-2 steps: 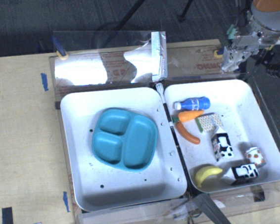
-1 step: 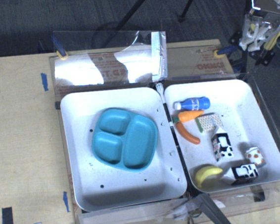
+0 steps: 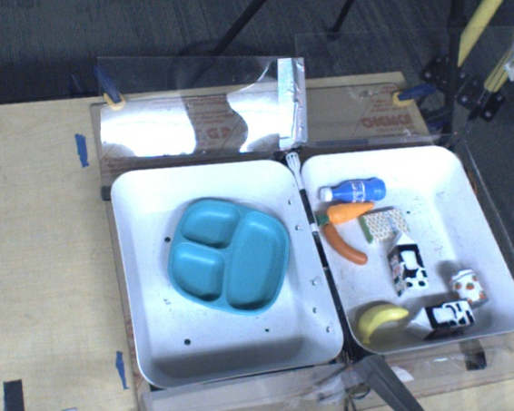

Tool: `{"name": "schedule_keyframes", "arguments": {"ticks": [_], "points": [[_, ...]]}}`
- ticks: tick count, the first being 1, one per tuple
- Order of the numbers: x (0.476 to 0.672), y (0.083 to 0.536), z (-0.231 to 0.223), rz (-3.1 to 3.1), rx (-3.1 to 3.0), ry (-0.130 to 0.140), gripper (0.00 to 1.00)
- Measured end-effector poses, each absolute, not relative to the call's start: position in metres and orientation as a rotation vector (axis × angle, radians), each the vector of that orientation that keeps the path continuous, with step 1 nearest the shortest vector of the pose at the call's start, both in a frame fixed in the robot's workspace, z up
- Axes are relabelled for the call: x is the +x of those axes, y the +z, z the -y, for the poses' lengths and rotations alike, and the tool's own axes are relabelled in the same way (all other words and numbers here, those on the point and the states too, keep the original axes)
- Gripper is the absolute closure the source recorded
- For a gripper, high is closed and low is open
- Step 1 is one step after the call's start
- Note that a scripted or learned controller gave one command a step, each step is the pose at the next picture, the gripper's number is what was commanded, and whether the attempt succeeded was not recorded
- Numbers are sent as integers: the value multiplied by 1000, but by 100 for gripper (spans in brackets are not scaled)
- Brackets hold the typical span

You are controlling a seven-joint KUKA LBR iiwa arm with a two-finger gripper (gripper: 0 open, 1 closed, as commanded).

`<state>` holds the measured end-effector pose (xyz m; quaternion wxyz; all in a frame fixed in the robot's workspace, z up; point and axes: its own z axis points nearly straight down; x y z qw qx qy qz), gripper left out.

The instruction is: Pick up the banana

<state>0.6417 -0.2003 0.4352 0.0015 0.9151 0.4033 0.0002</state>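
Note:
The yellow banana (image 3: 382,322) lies curled at the front left corner of the right bin (image 3: 478,222), close to the bin's front wall. Just to its right rests a small black-and-white carton (image 3: 449,315).
The left bin (image 3: 139,212) holds a blue divided plate (image 3: 228,254). In the right bin lie a blue bottle (image 3: 354,191), an orange carrot (image 3: 349,211), another orange piece (image 3: 345,243), a patterned packet (image 3: 384,224), a cow-print carton (image 3: 409,269) and a small white cup (image 3: 465,286).

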Motion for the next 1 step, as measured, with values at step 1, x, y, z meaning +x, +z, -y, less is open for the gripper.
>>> {"name": "schedule_keyframes", "arguments": {"ticks": [1], "points": [[640, 435, 209, -728, 3055, 0, 100]]}}
